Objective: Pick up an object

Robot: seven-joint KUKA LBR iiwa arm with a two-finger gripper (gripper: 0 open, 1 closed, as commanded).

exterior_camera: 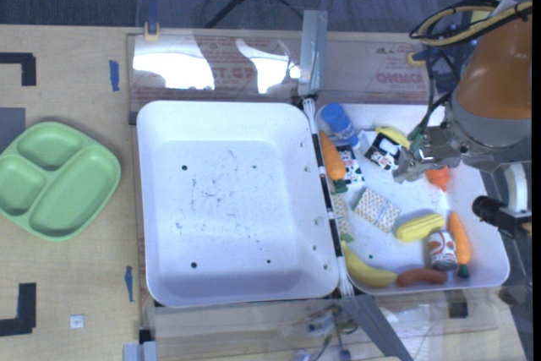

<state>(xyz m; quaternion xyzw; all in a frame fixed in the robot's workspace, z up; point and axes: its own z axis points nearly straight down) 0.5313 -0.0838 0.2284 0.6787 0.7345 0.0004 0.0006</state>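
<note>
Bins first, since we only have the one overhead camera. Our left shallow white plastic bin (228, 199) shows just a scuffed floor with a few small dark holes. All the pickable clutter sits in the right white bin (494, 266).

Up by its far left corner we see a blue-capped clear plastic bottle (338, 124), with an orange plastic carrot (332, 158) just beside it along the dividing wall. Next to those come a small black-and-white patterned card (382, 153) and a curved yellow plastic banana (390, 135). Mid-bin lies a crinkly checkered snack packet (375, 209), then a yellow plastic corn cob (419, 226). Near the front edge sit a second yellow banana (368, 268), a brown-red toy sausage (418, 276), a small red-and-white can (439, 248) and another orange carrot (461, 239).

Our grey two-finger gripper (412, 165) hangs over the bin's far right part, just beside the small card. Whether it's spread or clamped, we can't tell. An orange scrap (438, 177) lies right by it.

Off to the left on the wooden bench (68, 55) sits a green sectioned plastic plate (56, 179).
</note>
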